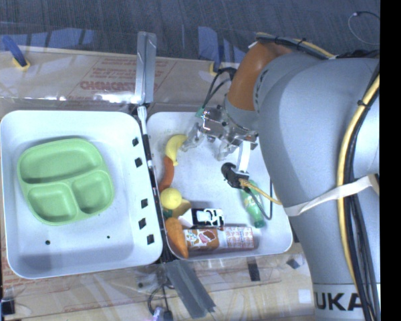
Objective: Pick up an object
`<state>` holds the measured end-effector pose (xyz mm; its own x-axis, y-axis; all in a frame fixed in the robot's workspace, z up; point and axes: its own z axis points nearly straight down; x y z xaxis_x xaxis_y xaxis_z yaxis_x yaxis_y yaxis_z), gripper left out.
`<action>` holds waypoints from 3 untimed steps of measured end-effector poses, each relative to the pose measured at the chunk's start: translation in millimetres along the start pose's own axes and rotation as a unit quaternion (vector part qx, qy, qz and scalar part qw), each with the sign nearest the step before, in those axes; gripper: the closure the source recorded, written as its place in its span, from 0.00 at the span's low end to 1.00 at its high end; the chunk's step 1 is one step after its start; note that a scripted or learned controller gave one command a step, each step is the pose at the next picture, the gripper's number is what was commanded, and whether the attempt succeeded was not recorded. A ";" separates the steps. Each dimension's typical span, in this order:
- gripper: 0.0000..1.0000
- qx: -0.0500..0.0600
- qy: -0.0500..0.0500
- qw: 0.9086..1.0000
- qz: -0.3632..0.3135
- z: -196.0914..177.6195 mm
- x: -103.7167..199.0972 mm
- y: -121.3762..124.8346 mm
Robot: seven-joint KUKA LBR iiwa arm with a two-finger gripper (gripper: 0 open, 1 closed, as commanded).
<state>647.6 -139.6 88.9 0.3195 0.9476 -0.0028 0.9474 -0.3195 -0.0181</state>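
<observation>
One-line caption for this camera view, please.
KUKA arm's pincer hovers over the right bin near a banana; green divided plate sits in the left bin.

Lighting: even, fairly bright, diffuse, from overhead. Shadows: soft and short; a grey patch on the right bin (pixel 187 122) floor beside the arm (pixel 307 132); faint shading inside the green tray (pixel 65 179) compartments. Glare: whites of the left bin (pixel 13 199) near blown out; pale sheen on the clear film over the counter (pixel 73 79). Sharpness: low resolution, mild softness overall; small labels unreadable. Colour: slight cool cast.
</observation>
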 end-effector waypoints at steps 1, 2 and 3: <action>0.00 -0.006 0.001 0.999 -0.041 -1.3 41.2 -19.4; 1.00 -0.003 0.001 0.999 -0.045 -10.4 43.1 -20.1; 0.00 -0.003 0.001 0.999 -0.046 -10.3 43.5 -20.2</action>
